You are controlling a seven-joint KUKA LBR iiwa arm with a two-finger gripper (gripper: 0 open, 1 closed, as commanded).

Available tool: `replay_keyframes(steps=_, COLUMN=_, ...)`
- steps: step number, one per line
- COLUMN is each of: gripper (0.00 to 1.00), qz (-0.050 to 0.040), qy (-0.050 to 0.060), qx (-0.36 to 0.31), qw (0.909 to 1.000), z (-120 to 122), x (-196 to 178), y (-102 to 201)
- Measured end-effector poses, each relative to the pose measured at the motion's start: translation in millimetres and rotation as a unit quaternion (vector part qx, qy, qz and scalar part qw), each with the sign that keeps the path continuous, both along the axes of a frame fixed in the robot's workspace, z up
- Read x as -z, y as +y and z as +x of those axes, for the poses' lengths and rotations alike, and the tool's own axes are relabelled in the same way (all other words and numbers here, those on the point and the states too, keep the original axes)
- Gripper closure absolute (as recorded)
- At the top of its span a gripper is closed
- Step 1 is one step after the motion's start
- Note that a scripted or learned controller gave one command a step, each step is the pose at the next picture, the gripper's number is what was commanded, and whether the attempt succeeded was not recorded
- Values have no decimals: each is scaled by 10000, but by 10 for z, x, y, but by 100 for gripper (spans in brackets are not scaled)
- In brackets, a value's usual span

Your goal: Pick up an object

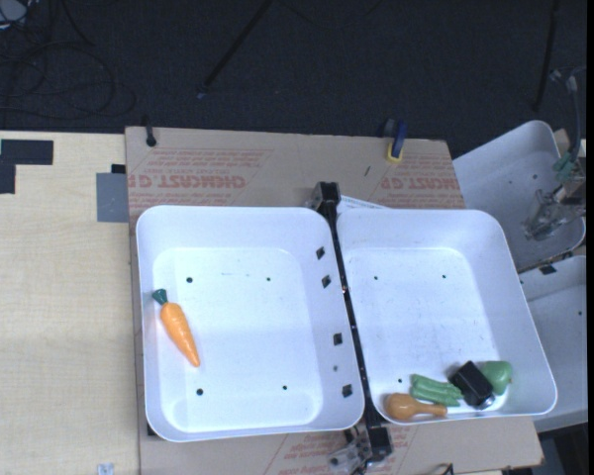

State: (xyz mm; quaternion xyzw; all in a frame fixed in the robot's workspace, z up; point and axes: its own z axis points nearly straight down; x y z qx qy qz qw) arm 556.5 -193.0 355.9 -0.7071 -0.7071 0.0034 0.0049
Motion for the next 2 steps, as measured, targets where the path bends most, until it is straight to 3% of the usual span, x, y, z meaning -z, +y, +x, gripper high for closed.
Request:
replay_keyframes(steps=1, gripper=100, qz=-29, qy=-91, qx=18, qw=10000, z=-677, x=-902, y=-224)
replay_keyframes(steps=2, gripper=100, qz=-16, qy=-71, qx=-7, qw=10000, z=-808, x=-1168, y=9)
